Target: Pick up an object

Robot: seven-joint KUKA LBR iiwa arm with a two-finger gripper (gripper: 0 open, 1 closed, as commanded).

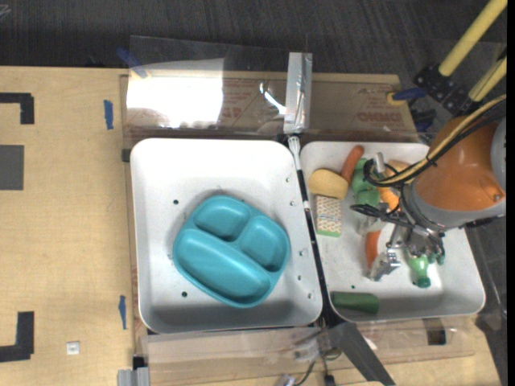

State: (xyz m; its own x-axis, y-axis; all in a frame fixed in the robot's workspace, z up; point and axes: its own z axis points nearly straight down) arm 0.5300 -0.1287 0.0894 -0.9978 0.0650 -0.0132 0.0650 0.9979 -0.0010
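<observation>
You see the gripper (392, 257) low in the right bin (467, 292), its state impossible to tell, toys crowding its left edge, while the teal tray (232, 249) fills the left bin (161, 175).

Teal tray (232, 249), white bins (153, 183)

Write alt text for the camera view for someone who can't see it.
A grey arm with an orange band reaches into the right white bin among small toy foods; the left bin holds a teal divided plate.
</observation>
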